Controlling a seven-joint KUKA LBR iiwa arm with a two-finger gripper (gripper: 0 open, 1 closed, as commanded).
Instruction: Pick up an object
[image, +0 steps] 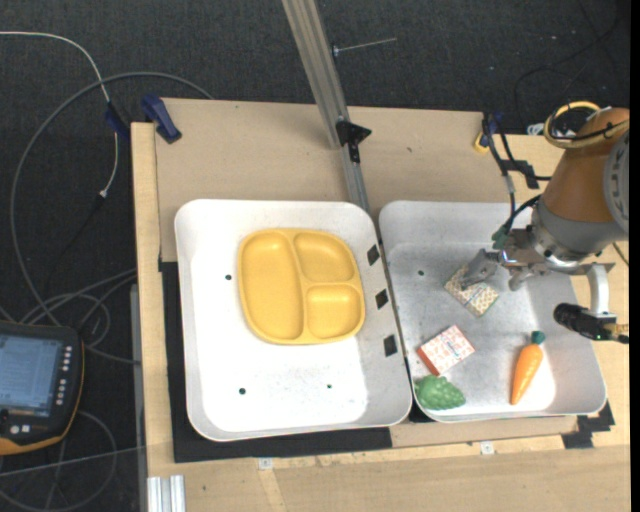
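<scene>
In the right bin (430, 240) lie a tan patterned square pad (476, 294), a small red and white box (447, 350), a green leafy toy (440, 393) and an orange carrot (527, 368). My gripper (492, 277) hangs at the upper right of that bin, right over the far edge of the patterned pad. Its fingers (474, 272) stand spread apart, open, with nothing between them. The pad lies flat on the bin floor, partly under the left finger.
A yellow divided plate (300, 285) sits in the left bin (205, 330). A slanted metal post (330, 90) rises behind the bins. Cables and a black part (585, 320) of the arm hang over the right bin's right edge.
</scene>
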